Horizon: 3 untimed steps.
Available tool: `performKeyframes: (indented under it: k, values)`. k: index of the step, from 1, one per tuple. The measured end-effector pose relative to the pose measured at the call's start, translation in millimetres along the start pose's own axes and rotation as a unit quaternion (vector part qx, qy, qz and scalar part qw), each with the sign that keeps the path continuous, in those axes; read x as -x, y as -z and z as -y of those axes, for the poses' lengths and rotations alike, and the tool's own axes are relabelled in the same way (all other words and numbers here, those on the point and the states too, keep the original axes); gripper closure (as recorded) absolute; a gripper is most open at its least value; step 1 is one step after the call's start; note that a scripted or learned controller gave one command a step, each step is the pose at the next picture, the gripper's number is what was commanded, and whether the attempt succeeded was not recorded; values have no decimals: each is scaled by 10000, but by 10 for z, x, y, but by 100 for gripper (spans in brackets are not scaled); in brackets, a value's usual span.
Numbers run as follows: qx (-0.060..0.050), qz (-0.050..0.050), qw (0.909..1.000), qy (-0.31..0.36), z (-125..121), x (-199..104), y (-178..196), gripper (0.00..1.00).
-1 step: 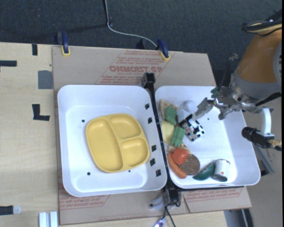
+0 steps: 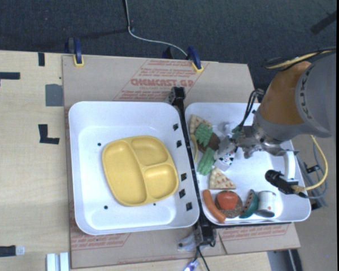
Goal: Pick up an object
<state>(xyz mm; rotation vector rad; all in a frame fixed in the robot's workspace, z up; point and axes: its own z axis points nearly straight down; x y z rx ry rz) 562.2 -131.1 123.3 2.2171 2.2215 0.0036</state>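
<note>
Approach phase of a pick. The gripper (image 2: 229, 149) is seen lowered into the right bin (image 2: 282, 213), reached in from the right by the grey arm (image 2: 305, 100) with its orange band. The tool is poised over the cluster of toy food at the bin's left side: a green piece (image 2: 203, 134), a second green piece (image 2: 206, 161), a brown piece (image 2: 213, 141) and a small white die-like block (image 2: 224, 162). How the gripper stands, wide or narrow, cannot be told from above, and nothing is seen lifted. Further candidates lie nearer the front wall: a wedge (image 2: 220, 179), a red tomato (image 2: 229, 199), a sausage (image 2: 213, 206) and a can (image 2: 265, 203). The left bin (image 2: 85, 123) carries a yellow divided tray (image 2: 139, 170). It is judged that the next move calls for a descent centred on one piece, a closure, then a straight lift; crowding among neighbours is the likely hazard.
</note>
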Motion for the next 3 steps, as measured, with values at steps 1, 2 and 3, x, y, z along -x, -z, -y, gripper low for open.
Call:
performKeyframes:
  k: [1,2,3]
  values:
    - [14,25,10000,-19,-517,-194,-275,0]
    - [47,67,10000,-25,-543,-155,-142,100]
    - [-13,-21,10000,26,-107,-875,655,100]
